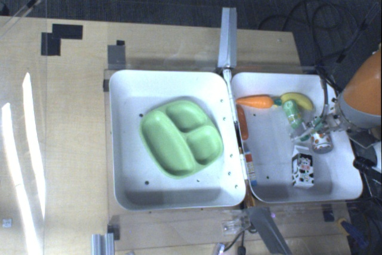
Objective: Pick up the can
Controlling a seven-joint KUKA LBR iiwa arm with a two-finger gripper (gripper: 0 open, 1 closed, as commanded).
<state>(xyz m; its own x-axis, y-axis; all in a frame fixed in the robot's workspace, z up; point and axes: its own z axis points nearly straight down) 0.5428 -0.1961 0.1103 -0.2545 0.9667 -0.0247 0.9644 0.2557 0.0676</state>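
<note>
A small silver can point(322, 142) lies in the right bin point(268, 146), close to its right wall. My gripper point(313, 129) reaches in from the right and sits just above and left of the can, touching or nearly touching it. The orange band of the arm point(365, 94) is at the right edge. Whether anything is held cannot be made out.
In the right bin a carrot point(255, 102), a banana point(298, 101) and a green bottle point(291, 112) lie near the far wall, and a black-and-white carton point(303, 169) lies near the front. The left bin point(125, 128) holds a green divided tray point(181, 138).
</note>
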